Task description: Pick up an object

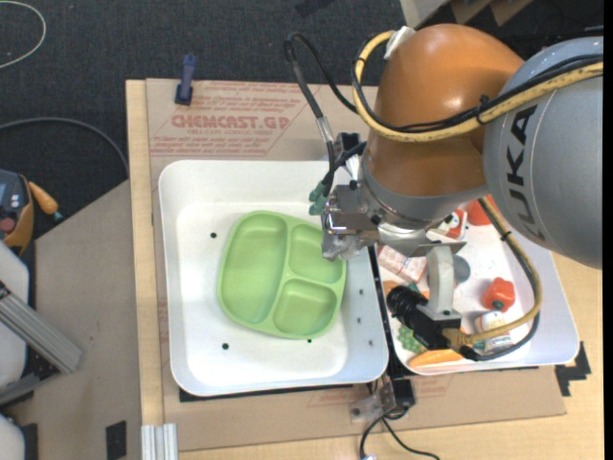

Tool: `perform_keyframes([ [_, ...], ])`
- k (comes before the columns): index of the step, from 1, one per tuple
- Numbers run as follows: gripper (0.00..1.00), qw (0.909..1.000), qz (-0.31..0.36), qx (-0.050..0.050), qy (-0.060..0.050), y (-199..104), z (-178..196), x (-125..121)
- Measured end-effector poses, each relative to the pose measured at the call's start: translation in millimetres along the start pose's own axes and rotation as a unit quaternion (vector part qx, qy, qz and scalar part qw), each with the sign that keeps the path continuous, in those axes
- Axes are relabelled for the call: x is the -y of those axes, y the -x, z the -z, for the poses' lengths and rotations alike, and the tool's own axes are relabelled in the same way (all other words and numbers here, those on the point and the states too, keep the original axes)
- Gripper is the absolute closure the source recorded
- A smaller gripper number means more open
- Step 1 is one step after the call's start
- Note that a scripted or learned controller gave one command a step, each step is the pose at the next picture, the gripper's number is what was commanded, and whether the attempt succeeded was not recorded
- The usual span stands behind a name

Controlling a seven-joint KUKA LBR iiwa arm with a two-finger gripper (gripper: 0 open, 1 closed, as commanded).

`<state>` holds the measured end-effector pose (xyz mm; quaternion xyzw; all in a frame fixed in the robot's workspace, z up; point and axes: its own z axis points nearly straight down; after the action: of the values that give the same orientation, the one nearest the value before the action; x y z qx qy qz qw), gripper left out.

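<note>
We see green plate (281,276) in left bin (182,257) | at pincer's (335,242) 8 o'clock, touching | pincer grip: cannot tell

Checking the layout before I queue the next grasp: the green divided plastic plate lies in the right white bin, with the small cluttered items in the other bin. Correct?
Not quite. The camera view shows the green divided plastic plate in the left white bin; the small cluttered items are in the right white bin.
</note>
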<state>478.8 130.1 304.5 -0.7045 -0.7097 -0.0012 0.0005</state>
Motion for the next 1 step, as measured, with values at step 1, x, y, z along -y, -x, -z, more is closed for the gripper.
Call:
perform_keyframes([
  [1, 1.00, 0.9999, -0.009, 0.004, -0.008, 82.7, -127.0, -6.4],
])
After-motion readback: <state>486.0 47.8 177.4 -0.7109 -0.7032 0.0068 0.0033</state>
